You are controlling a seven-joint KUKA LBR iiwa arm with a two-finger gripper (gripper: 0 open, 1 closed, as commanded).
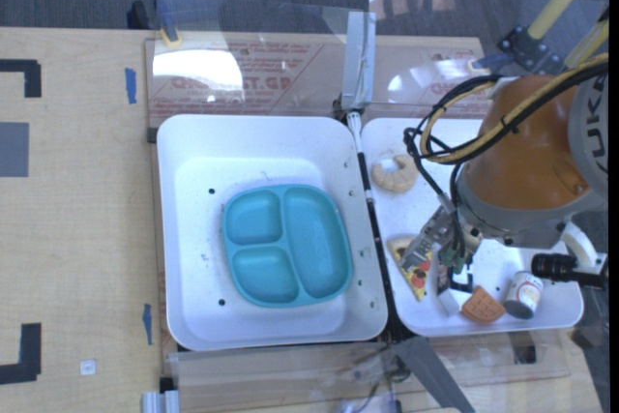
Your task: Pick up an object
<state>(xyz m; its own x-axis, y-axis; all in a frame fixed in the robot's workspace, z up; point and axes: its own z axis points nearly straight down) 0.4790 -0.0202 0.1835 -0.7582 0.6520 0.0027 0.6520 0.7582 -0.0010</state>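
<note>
As the arm [527,150] bends low, claw [437,258] inside right bin [556,319]

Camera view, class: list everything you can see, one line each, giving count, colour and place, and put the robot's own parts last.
Bins: two, white, side by side on the bench.
Divided tray: one, teal, three compartments, in the left bin.
Doughnut-shaped item: one, pale cream, upper left of the right bin.
Waffle-like piece: one, orange-brown, near the right bin's front edge.
Small jar: one, white and grey, lying beside the waffle-like piece.
Arm: one, grey with orange band, over the right bin.
Gripper: one, dark, low in the right bin; finger state unclear.
</note>
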